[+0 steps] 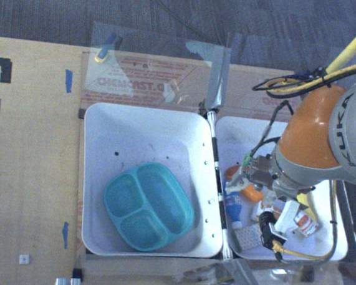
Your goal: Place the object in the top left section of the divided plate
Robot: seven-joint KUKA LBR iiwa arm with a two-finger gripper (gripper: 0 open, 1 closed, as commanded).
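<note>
Take the teal divided plate (149, 206) as your landmark. You see it lying flat in the left bin (103, 138), toward that bin's near side, turned at a slant so its three sections run diagonally. All three sections look bare.

To the right of the plate, past the wall where the two bins meet, sits the right bin (229, 134). The arm (320, 130) reaches in from the right and hangs over that bin, its orange band well to the right of the plate and a little farther back. The pincer (262, 189) sits low over the clutter there, level with the plate's far rim. You cannot tell from this view whether it is open or closed, or whether it has anything; the wrist body and cables cover it.

The objects to choose from are all in the right bin, none on the plate. Nearest the plate, just beyond the shared wall, lies a blue and white packet (233, 209), with an orange item (250, 192) just behind it under the pincer. A grey mesh-like piece (249, 237) lies nearer you, and a small white item with red and yellow marks (306, 225) lies farthest right of the plate. Yellow cables (343, 57) trail from the arm's back.

Both bins rest on the table (24, 174), which stretches left of the plate.
</note>
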